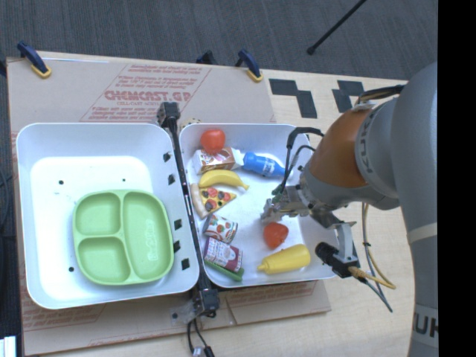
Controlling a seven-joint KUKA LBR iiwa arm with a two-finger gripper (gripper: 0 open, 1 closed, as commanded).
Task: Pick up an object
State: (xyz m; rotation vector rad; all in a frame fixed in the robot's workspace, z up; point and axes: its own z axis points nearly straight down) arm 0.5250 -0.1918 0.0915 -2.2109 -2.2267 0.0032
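The pincer hangs low in the right bin, just above a red strawberry toy; how far it gapes cannot be told. Crowded by the yellow mustard bottle, a slanted closure may nudge the fruit aside rather than trap it.

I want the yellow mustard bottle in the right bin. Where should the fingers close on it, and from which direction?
Probably across the mustard bottle's thick middle, coming straight down. It lies on its side, long axis roughly left to right, so the fingers should close across its short width. The bin wall is close on its near side; the red strawberry sits just behind.
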